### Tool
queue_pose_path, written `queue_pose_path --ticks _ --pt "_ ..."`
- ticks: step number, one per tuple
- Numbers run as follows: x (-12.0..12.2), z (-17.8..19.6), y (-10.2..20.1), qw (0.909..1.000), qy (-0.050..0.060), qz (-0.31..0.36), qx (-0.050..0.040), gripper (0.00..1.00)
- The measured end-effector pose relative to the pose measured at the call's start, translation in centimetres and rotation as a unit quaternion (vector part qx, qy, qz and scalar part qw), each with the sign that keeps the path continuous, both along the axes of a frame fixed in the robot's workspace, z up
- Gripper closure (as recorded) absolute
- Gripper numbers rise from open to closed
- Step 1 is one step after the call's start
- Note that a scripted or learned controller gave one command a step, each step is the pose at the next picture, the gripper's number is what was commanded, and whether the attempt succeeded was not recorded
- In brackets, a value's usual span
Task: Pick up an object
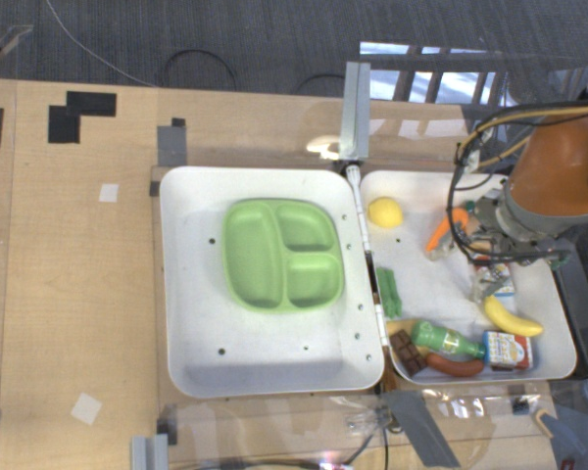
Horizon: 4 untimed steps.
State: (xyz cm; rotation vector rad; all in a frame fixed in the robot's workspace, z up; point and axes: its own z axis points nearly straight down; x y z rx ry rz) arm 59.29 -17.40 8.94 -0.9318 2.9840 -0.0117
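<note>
So we're looking down at the desk (69, 292) with the two white bins, and the pick hasn't happened yet as far as we can judge. The arm (559, 169) is hanging over the right bin (412, 262), wrist pointed down around the bin's far right side, and the pincer (492, 274) sits low there, just above the banana (512, 317). We honestly can't tell how the pincer is set, the wrist and cables hide too much of it. Nothing is visibly between its tips, so we'd call the task barely started: grab, lift and clear the bin are all left.

The candidates are all in the right bin. A yellow lemon (384, 212) sits near the top left corner, an orange carrot (441, 233) lies tilted just left of the wrist, a green block (388, 293) lies along the left wall, and a green bottle (449, 340), a reddish sausage (453, 365) and a small carton (507, 351) crowd the near edge. The banana looks closest to the pincer, curved, smooth and lying flat.

The left bin (191, 262) holds a green divided tray (279, 255).
</note>
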Motion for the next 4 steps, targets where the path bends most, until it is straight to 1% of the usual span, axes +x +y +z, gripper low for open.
queue_pose_path --ticks 1,2,3,4 --pt "-0.4 0.1 3.0 0.9978 -0.001 0.067 -0.0014 0.00" --pt "-4.1 0.1 3.1 0.9980 -0.002 0.064 -0.0002 0.00" --pt "-8.1 0.3 8.4 0.9959 -0.004 0.090 -0.0019 0.00" --pt "-1.7 0.1 7.8 0.9874 0.001 0.158 -0.0011 0.00"
